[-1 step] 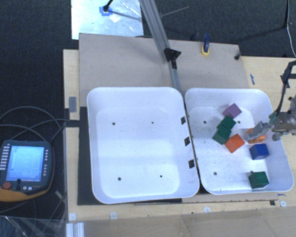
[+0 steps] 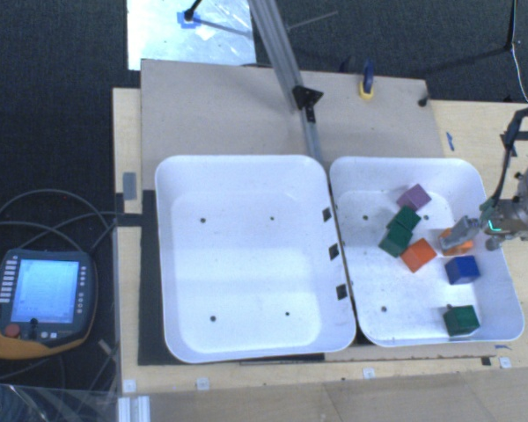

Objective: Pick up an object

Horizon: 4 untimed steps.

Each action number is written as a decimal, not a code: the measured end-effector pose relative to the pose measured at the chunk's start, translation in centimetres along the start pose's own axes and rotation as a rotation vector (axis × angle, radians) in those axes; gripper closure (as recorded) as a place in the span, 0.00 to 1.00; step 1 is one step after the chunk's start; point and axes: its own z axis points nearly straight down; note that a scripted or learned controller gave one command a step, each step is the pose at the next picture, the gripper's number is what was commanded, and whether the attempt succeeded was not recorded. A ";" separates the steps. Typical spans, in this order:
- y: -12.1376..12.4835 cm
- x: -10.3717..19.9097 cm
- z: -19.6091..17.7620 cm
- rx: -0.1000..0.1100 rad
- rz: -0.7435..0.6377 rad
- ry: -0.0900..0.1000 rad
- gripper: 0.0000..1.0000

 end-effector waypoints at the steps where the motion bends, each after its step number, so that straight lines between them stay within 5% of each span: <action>1: 0.2 -0.9 4.6 0.004 0.002 0.000 0.00; 2: 1.4 -1.1 9.6 -0.010 0.002 -0.005 0.00; 3: 1.7 -1.2 9.3 -0.022 0.001 -0.009 0.00; 4: 1.9 -1.3 8.2 -0.028 -0.002 -0.012 1.00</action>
